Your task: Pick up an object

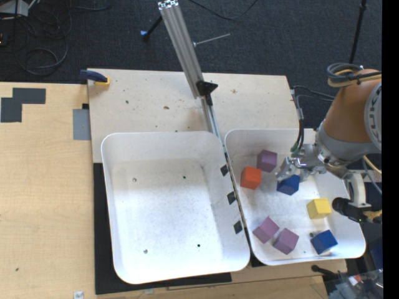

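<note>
- From my remote feed, the pale speckled wooden bench top (pixel 156 101) has two shallow white plastic bins sitting on it side by side, touching.
- The left bin (pixel 118 229) and right bin (pixel 355 245) rest on a thin black mat (pixel 100 229).
- A small blue-and-yellow clamp (pixel 95 77) sits at the bench's back-left corner.

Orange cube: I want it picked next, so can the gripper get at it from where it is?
Probably yes. The orange cube sits apart from the others in the right bin, its top uncovered. The gripper is nearby over a blue cube, and a purple cube lies close beside the path.
</note>
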Motion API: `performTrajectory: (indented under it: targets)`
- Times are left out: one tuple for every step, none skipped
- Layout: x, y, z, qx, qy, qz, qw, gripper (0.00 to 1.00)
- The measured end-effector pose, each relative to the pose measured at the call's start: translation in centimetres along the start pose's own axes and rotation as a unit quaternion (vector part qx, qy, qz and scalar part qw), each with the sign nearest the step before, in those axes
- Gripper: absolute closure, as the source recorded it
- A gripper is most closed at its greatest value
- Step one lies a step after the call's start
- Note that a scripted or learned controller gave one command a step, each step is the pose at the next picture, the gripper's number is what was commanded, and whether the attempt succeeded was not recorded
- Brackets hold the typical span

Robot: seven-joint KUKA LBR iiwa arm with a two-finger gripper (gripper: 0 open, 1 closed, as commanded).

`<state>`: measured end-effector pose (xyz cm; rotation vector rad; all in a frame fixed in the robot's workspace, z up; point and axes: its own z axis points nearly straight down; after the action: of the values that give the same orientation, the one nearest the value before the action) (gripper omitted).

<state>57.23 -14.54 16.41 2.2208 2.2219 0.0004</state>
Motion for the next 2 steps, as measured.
performTrajectory:
  targets:
    - [-0.1,0.0,-4.2,-0.001,0.000,0.000,1.0000,1.00]
    - [5.2,1.1,-3.5,0.002,0.002,-0.002,1.0000,1.00]
